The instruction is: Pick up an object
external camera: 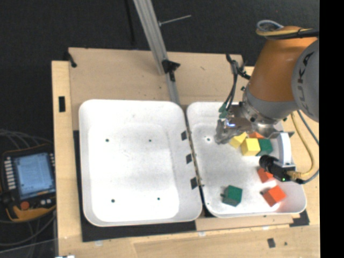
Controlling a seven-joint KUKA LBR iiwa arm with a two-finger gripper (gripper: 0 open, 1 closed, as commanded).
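the gripper (223, 133) hangs low in the right bin (215, 208), its grip state impossible to tell, just beside yellow blocks (245, 144), with a green block (232, 195) and orange block (273, 195) nearer the front.

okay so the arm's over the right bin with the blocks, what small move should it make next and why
Probably shift the gripper slightly toward the yellow block beside it, then descend. The gripper hangs over bare bin floor in the right bin, with nothing visibly held.

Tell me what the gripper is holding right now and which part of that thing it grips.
It cannot be told. The gripper hangs low in the right bin, beside the yellow blocks, with no object visible between its fingers.
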